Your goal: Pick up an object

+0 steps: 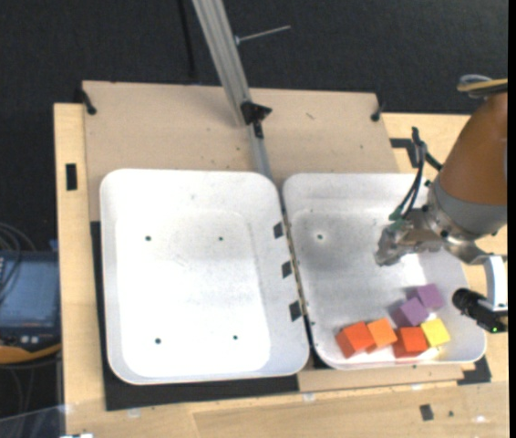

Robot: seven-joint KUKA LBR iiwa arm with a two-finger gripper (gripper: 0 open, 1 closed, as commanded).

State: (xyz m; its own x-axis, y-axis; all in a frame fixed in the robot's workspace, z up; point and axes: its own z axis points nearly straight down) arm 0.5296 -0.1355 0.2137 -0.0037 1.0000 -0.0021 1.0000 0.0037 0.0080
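Right bin (331, 208), blocks (395, 327) near corner, jaws (395, 245) above, apart

Even, fairly bright overhead light, no strong direction. The two white bins (194, 272) read near blown-out, their surfaces flat and pale, with a grey smudge of soft shadow in the right bin (331, 254) under the arm (477, 162). Floor around the bench (71, 245) stays dark, almost featureless. Whole frame slightly soft and grainy; edges of the coloured blocks (395, 331) blur together. The gripper (402, 243) is smeared, detail lost. Mild curvature on the bench edges toward the frame borders.
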